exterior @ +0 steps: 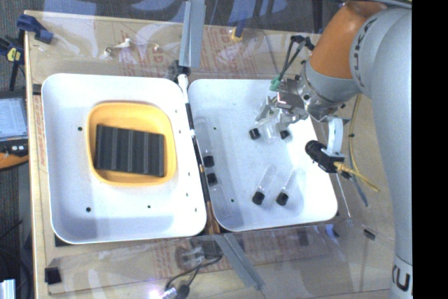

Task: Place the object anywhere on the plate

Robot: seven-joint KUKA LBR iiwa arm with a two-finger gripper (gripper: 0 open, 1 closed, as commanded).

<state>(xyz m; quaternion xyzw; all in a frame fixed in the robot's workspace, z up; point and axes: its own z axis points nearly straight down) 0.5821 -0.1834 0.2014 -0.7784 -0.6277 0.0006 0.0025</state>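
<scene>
On the lower stretch of the arm (381, 94), far right of the yellow plate (129, 110), the letters "KU" are visible at the frame's bottom edge, with the rest cut off. More lettering runs along the arm just under the orange band (339, 38), too slanted to read. Reddish print covers the desk (105, 45) beyond the plate, but it is too blurred to make out.

The plate sits in the middle of the left bin (63, 210). It is a rounded yellow dish, and the black ribbed object (129, 150) lies flat inside it, covering most of its floor. The object rests wholly within the plate's rim.

The right bin (231, 105) lies right of the plate, across the bins' shared edge. The end effector (269, 133) hangs over its upper half, well apart from the plate. Its two dark-tipped fingers (255, 133) stand apart with nothing between them. Nearer the camera in the same bin is a second pair of clear, dark-tipped shapes (269, 192), and I cannot tell what they are. Two small black pieces (209, 169) sit on the bins' shared edge, just right of the plate.

A grey metal bar (191, 31) lies on the desk beyond the plate, in line with the gap between the bins. A blue clamp (31, 28) grips the desk's far left corner.
</scene>
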